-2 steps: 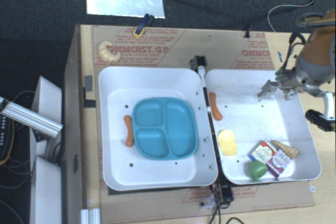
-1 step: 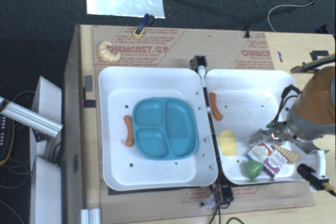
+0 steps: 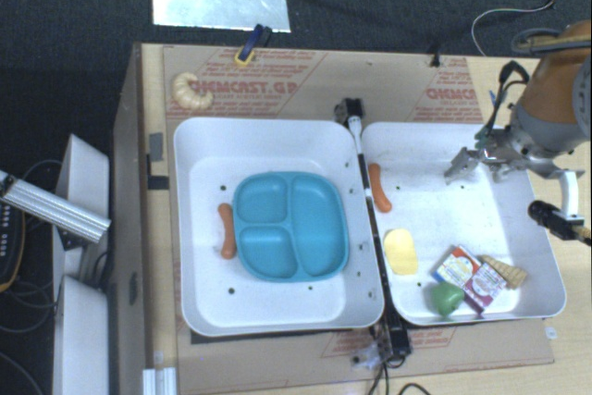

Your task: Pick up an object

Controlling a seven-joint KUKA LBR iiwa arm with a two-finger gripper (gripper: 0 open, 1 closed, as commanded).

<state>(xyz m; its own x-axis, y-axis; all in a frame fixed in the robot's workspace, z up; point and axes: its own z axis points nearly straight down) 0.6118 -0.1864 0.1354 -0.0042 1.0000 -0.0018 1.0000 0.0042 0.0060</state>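
The right bin [image 3: 518,227] holds an orange sausage [image 3: 377,187] by its left wall, a pale yellow block [image 3: 400,252], a green round fruit [image 3: 446,299], a colourful small carton [image 3: 468,277] and a waffle cone [image 3: 504,272]. In the left bin [image 3: 199,199], a second orange sausage [image 3: 227,229] lies left of a blue divided plate [image 3: 290,226]. My gripper [image 3: 481,167] hovers over the bare back part of the right bin, fingers spread open with nothing between them, well apart from every object.
The arm's orange-banded wrist [image 3: 560,92] hangs over the right bin's back right corner, with a black fitting [image 3: 555,217] below it. On the cardboard behind the left bin lie a beige croissant-like toy [image 3: 191,89] and a blue-yellow clip [image 3: 250,44].
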